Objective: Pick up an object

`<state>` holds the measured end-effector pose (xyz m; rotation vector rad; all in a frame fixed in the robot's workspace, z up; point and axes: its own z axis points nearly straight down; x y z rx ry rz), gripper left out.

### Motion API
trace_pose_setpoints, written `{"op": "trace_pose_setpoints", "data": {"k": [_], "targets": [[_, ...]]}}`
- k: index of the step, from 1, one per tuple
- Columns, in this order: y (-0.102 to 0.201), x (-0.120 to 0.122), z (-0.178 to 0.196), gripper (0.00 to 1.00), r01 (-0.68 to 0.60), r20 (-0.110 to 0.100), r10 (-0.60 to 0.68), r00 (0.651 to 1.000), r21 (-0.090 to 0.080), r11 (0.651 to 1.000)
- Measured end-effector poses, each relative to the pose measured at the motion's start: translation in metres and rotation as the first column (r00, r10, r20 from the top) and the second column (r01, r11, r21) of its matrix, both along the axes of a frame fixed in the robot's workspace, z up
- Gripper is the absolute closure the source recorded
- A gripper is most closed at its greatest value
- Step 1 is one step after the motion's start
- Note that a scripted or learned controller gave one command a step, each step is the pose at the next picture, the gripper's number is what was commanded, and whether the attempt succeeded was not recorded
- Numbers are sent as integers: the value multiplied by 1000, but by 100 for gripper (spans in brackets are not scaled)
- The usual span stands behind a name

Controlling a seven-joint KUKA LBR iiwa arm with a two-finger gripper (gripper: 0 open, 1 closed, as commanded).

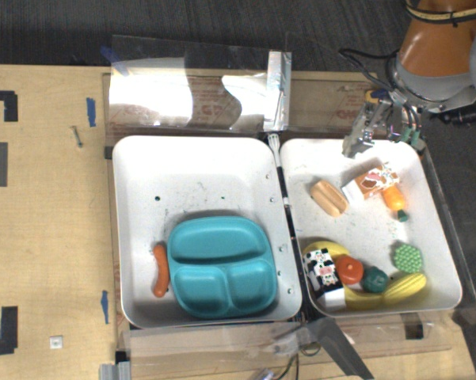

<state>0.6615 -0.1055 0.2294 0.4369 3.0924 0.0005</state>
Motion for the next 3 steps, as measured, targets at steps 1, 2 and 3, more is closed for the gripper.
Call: {"op": "trace_pose_setpoints", "data": {"k": [1, 2, 3], "targets": [[5, -4, 55, 100, 159, -5, -159, 987, 2, 987], [28, -15, 45, 100, 126, -16, -126, 992, 3, 992], [25, -6, 73, 100, 231, -7, -231, 973, 4, 973]]}}
